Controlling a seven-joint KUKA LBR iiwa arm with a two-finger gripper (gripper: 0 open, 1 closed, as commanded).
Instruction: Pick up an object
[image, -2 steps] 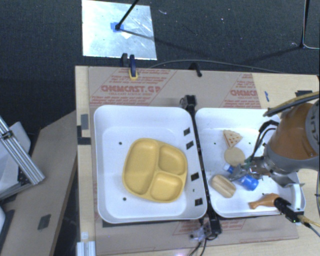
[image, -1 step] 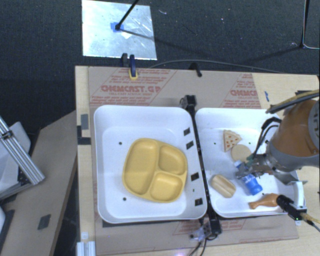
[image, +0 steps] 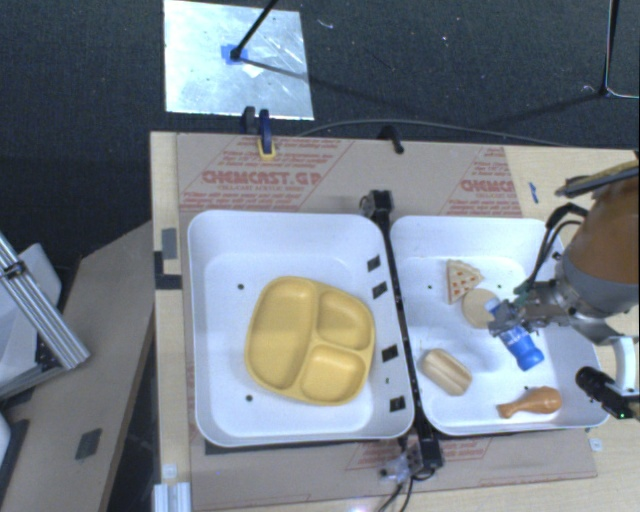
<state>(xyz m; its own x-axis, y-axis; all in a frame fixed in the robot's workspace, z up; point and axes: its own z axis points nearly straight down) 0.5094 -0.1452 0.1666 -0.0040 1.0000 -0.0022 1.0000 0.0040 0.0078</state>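
Two white bins share the bench; fingers grip a blue bottle.

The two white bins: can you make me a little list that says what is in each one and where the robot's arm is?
left bin: yellow divided plate
right bin: pizza slice, round beige piece, bread roll, chicken drumstick, blue bottle
arm: reaching in from the right, over the right bin
gripper: right above the blue bottle, beside the round beige piece
holding something: cannot tell
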